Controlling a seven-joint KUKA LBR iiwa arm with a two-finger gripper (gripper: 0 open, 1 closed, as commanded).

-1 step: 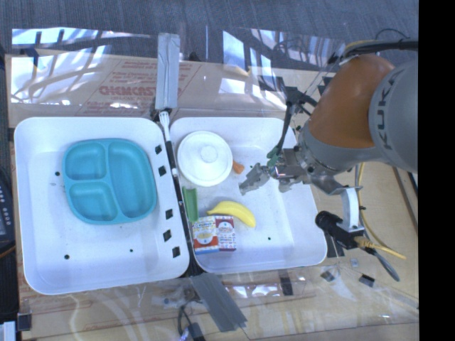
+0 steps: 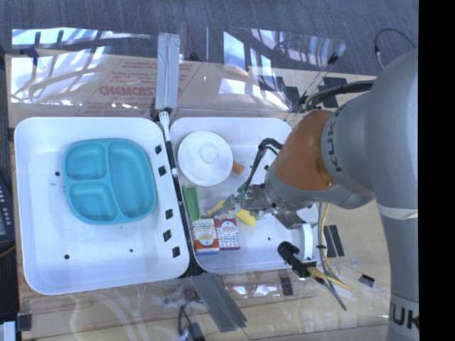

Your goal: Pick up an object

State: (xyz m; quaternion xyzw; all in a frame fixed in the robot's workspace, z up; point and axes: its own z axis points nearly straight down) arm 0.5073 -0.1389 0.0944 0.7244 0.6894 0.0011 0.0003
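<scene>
- Yellow object (image 2: 246, 217): lies mid-floor of the right bin (image 2: 274, 256), just under the gripper (image 2: 250, 203); probably the pick target, since the wrist is lowered right over it.
- Gripper: low in the right bin; finger state cannot be told (wrist hides them).
- Two small cartons (image 2: 215, 234): side by side near the bin's front edge.
- White round lid (image 2: 205, 158): back-left corner.
- Green stick (image 2: 190, 203): along the left wall.
- Blue divided tray (image 2: 109, 180): centre of the left bin (image 2: 35, 254), well apart.
</scene>
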